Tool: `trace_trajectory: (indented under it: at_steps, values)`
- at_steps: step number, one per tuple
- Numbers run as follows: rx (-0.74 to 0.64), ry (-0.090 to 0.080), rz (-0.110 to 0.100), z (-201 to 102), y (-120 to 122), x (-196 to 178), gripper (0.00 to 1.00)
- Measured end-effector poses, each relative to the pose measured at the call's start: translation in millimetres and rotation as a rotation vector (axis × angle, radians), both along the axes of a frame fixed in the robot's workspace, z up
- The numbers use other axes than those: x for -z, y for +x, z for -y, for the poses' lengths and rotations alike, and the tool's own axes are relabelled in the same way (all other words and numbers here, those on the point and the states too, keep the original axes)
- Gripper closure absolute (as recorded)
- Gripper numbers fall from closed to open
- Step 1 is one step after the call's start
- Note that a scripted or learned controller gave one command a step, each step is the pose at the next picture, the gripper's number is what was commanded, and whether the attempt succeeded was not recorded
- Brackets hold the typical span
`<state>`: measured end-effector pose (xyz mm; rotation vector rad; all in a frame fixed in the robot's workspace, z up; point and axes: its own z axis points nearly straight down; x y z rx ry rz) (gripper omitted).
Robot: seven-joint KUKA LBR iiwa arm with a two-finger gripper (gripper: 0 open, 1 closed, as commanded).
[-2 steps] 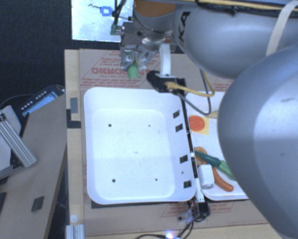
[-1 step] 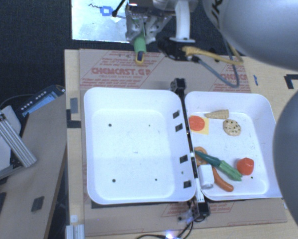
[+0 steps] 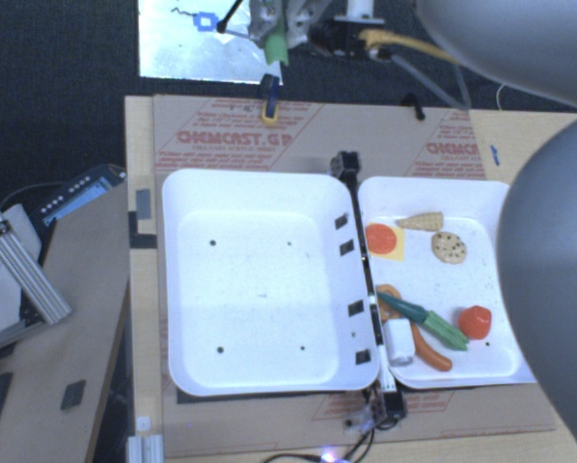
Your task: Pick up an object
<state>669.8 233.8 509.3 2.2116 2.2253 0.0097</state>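
Camera view, from above the table (image 3: pixel 221 123): the grey arm (image 3: pixel 549 258) looms at right while its gripper (image 3: pixel 272 70) hangs high over the far edge, well clear of both white bins; whether its jaws are wide or closed cannot be told. Every candidate lies in the right bin (image 3: pixel 491 196): a cookie (image 3: pixel 449 248), a tomato slice (image 3: pixel 381 238), a red pepper (image 3: pixel 475 322), a green pod (image 3: pixel 425 319). Judged from this, no pick has begun; next comes travel over that bin and descent onto one item.
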Motion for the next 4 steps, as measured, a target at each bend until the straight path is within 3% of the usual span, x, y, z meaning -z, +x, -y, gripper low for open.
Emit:
trace_trajectory:
  at_steps: [1,2,3,4]
  values:
    - [-0.001,0.000,-0.003,0,-2,-27,1.00]
    - [0.008,-0.002,-0.007,55,-1,-26,1.00]
    - [-0.005,0.003,-0.005,24,-121,-28,1.00]
    - [0.012,-0.003,-0.004,107,-63,-25,1.00]
